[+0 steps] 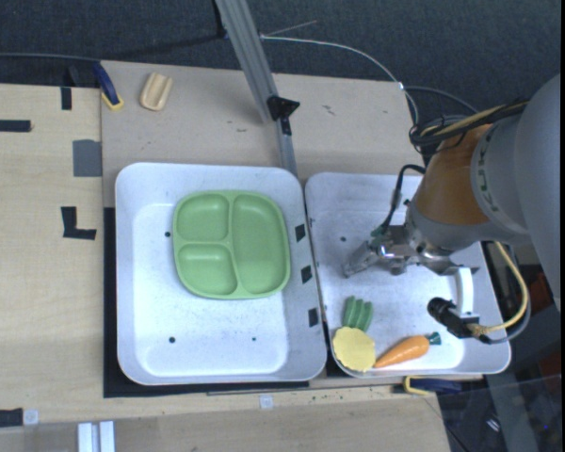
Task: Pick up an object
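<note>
In the right bin (452,205) my gripper (363,255) hangs low over the bare white floor near the middle, its fingers pointing left. It is open, with nothing between the fingers. Below it, toward the bin's front left corner, lie three small toys. A green ridged piece (358,314) is closest, just below the gripper. A yellow round piece (354,348) sits at the front edge. An orange carrot with a green tip (402,350) lies to the right of it, touching it.
A green divided plate (233,244) lies in the left bin (146,347). A grey pole (254,55) slants over the back of the bench. A tan block (155,91) rests at the back left. Black cables (508,290) loop beside the wrist.
</note>
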`<control>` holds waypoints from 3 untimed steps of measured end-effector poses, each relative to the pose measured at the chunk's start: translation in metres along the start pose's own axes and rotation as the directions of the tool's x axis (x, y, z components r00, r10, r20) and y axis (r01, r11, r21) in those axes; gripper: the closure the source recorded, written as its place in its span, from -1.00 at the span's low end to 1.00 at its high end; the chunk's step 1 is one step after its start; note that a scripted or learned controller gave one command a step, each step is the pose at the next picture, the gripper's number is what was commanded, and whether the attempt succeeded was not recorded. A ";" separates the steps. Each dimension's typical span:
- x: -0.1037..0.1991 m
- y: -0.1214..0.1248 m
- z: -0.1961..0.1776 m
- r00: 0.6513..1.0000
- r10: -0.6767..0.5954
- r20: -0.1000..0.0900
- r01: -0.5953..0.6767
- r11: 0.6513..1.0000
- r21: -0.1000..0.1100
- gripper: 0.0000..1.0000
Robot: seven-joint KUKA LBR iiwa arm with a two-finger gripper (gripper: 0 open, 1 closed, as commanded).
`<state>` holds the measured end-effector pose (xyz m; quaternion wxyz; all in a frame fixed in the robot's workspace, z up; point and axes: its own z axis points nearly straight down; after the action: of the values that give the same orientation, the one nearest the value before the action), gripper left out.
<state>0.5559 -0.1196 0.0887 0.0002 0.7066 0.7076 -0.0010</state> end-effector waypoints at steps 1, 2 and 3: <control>0.001 0.000 -0.010 1.000 -0.001 -0.002 0.001 1.000 0.001 1.00; -0.005 0.006 -0.056 1.000 0.000 -0.001 0.000 1.000 -0.004 1.00; -0.008 0.009 -0.119 1.000 0.000 0.000 0.000 1.000 -0.006 1.00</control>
<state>0.5654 -0.1270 0.2075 0.0022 0.7066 0.7077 0.0013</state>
